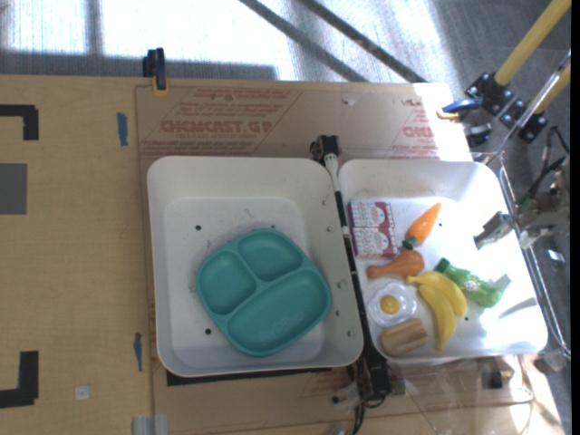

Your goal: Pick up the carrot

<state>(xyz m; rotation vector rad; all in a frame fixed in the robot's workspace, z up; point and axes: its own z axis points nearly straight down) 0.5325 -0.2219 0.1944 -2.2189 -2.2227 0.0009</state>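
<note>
Because the tool (pixel 494 229) sits at the far right edge of the right bin (pixel 521 333) and looks small and blurred from above, you cannot tell whether it is open or closed, and nothing is visible in its grip. The carrot (pixel 423 224) lies well to the left of the tool, at about the same height in the view, tilted, with its green end pointing down and away from the tool.

Watch for crowding. Just past the carrot from the tool lie two small pink-and-white cartons (pixel 372 227), and the chicken drumstick (pixel 399 265) lies just below the carrot's green end. If you descend a little too far from the tool's present side, you may pinch a carton or the drumstick instead. The carrot is also narrow and tapered, so a grasp near its tip may slip off.

The banana (pixel 441 301) and the green bottle (pixel 471 285) lie below and left of the tool; a low approach could push them.
</note>
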